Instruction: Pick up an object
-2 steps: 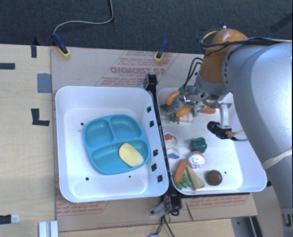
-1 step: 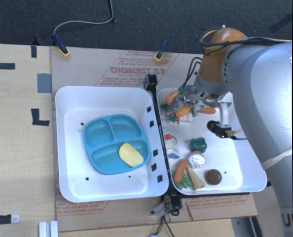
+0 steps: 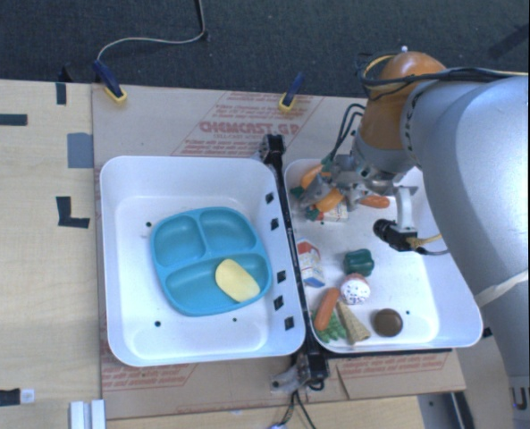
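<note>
We have the end effector (image 3: 340, 190) down in the right bin's (image 3: 443, 324) far corner — finger state unreadable. An orange toy (image 3: 330, 201) lies directly beneath it — long axis unclear.

Two white bins are counted: one (image 3: 121, 266) well to the left of the gripper (image 3: 336, 190), the other (image 3: 443, 315) under and below it. One blue divided plate (image 3: 189, 248) carrying one yellow piece (image 3: 237, 281) is counted in the far bin. In the gripper's own bin, a cluster of small orange pieces (image 3: 323, 195) too tangled to number is seen right at the gripper, and below it one small carton (image 3: 309, 262), one green block (image 3: 358, 261), one white ball (image 3: 356, 290), one carrot (image 3: 326, 308), one cone (image 3: 355, 324) and one brown disc (image 3: 388, 322) are counted.
</note>
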You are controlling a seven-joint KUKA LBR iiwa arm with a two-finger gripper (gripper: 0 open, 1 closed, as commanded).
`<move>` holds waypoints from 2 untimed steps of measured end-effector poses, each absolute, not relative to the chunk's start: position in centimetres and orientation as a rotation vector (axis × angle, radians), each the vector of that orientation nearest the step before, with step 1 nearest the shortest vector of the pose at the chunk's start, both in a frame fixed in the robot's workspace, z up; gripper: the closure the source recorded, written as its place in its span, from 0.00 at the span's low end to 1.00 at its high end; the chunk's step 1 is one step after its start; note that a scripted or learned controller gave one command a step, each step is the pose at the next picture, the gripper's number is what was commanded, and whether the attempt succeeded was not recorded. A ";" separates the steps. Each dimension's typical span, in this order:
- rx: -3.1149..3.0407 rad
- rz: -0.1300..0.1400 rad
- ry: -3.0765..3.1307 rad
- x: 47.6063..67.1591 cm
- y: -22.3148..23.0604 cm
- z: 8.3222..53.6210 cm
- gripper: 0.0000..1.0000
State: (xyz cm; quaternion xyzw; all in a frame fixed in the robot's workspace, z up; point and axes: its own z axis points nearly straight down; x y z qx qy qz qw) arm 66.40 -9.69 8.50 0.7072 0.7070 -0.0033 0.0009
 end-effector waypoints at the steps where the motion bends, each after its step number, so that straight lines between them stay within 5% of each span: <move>1: 2.225 -0.018 2.224 66.6 -9.7 8.5 0.00; 2: 2.225 -0.018 2.224 66.6 -9.7 8.5 0.00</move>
